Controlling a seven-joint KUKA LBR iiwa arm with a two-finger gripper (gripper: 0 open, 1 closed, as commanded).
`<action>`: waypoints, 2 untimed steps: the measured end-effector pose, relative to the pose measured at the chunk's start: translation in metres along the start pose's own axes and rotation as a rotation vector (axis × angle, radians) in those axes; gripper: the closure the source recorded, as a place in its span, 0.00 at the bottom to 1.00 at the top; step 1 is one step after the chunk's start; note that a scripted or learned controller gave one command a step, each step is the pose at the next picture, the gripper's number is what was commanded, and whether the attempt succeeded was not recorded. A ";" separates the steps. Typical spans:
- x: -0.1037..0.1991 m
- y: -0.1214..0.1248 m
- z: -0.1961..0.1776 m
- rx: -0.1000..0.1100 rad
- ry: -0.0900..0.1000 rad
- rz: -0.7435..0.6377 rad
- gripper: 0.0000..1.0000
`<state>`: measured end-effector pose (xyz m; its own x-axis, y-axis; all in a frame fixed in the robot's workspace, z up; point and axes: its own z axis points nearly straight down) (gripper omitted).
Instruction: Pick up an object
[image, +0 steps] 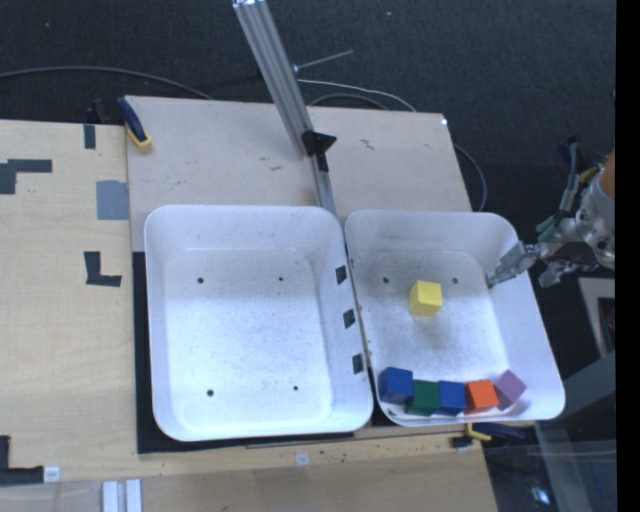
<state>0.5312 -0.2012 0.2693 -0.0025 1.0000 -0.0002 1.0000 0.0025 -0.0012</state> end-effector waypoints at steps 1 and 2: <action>0.057 0.011 0.132 0.008 0.004 -0.001 0.00; 0.064 0.025 0.110 -0.001 0.001 0.000 0.00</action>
<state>0.5554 -0.1367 0.1591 -0.0026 1.0000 0.0003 1.0000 0.0026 0.0000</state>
